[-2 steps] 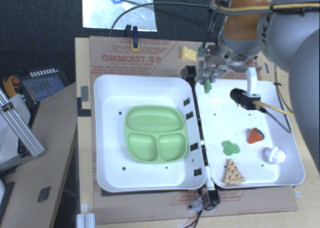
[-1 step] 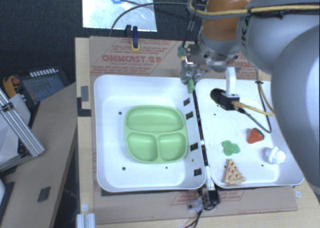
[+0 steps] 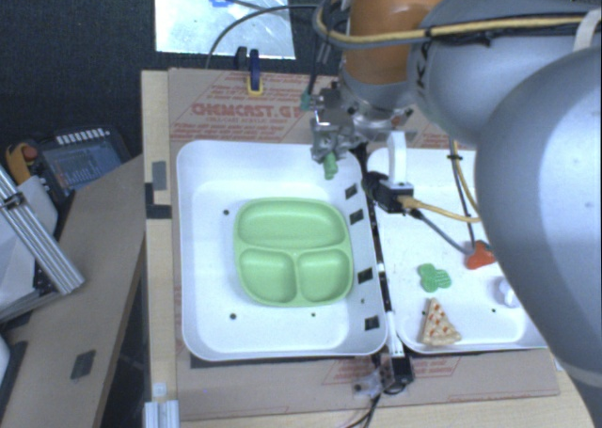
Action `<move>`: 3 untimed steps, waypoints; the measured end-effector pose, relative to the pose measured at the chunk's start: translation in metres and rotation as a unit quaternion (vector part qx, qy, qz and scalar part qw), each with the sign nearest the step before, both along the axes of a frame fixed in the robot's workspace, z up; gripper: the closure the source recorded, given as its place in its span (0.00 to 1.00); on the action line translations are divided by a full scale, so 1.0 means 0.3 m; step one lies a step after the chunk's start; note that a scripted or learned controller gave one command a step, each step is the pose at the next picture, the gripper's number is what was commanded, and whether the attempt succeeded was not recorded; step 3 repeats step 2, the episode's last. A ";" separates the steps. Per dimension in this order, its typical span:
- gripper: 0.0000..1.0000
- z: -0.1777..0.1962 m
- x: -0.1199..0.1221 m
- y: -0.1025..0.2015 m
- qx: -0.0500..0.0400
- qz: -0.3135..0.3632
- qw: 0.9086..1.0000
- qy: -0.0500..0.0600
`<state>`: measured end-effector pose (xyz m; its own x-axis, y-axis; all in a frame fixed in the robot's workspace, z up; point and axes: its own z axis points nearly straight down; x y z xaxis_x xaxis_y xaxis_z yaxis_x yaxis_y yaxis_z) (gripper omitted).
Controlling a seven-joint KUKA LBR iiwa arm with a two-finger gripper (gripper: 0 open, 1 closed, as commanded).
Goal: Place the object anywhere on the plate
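A light green plate (image 3: pixel 292 252) with three compartments lies in the middle of the left white bin (image 3: pixel 202 172). My gripper (image 3: pixel 329 155) hangs over the far right corner of that bin, beyond the plate's upper right edge. A small green object (image 3: pixel 330 169) pokes out below the fingertips, and the fingers are shut on it. The object is lifted off the bin floor and is not over the plate.
The right bin (image 3: pixel 480 318) holds a green leafy toy (image 3: pixel 433 277), a pizza slice (image 3: pixel 438 324), an orange-red piece (image 3: pixel 480 255) and a small white item (image 3: pixel 508 296). A black divider strip (image 3: pixel 369 247) runs between the bins. The arm's bulk covers the right side.
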<state>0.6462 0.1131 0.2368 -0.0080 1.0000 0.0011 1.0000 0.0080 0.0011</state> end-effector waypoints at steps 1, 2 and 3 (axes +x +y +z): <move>1.00 -0.061 0.032 0.037 -0.001 -0.001 1.000 0.000; 0.00 -0.058 0.031 0.036 -0.001 -0.001 1.000 0.000; 0.00 -0.058 0.031 0.036 -0.001 -0.001 1.000 0.000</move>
